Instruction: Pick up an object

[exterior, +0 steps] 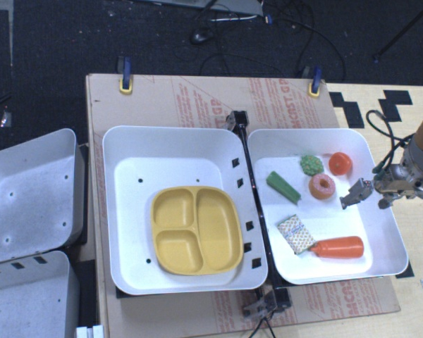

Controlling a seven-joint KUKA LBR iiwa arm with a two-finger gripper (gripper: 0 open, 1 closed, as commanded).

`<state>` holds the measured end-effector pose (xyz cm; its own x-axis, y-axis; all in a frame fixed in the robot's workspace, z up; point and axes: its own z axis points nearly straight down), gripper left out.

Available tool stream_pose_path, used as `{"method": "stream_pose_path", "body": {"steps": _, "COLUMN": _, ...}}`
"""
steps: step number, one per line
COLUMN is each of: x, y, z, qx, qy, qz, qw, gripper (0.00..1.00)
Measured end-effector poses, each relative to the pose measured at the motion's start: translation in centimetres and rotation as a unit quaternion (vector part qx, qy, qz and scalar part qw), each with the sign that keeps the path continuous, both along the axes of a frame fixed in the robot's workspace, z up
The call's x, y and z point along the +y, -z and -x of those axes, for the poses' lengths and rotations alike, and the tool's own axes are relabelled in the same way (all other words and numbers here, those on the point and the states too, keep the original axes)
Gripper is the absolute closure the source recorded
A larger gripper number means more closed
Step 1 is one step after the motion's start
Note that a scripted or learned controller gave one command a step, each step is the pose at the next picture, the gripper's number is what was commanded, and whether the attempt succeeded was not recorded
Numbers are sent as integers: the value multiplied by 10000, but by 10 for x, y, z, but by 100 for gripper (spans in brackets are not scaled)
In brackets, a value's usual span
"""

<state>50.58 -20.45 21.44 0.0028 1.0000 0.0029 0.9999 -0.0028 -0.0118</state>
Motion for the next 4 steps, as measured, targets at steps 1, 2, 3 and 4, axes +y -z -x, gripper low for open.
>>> {"method": "stream_pose_path", "body": {"steps": 1, "x": 0, "y": -6, "z": -3, "qx": -55, "qy": -18, "qz": 16, "qw": 10000, "gripper": 0}}
{"method": "stream_pose_path", "body": {"steps": 2, "x": -3, "y": 40, "z": 3, "qx": -37, "qy": -7, "qz": 8, "qw": 10000, "gripper": 0}}
{"method": "stream_pose_path", "body": {"steps": 3, "x": -3, "y": 85, "z": 10, "qx": -34, "qy": -4, "qz": 5, "qw": 10000, "gripper": 0}}
{"method": "stream_pose_path", "body": {"steps": 4, "x": -2, "y": 125, "z": 11, "qx": -40, "qy": -8, "qz": 7, "qw": 10000, "gripper": 0}}
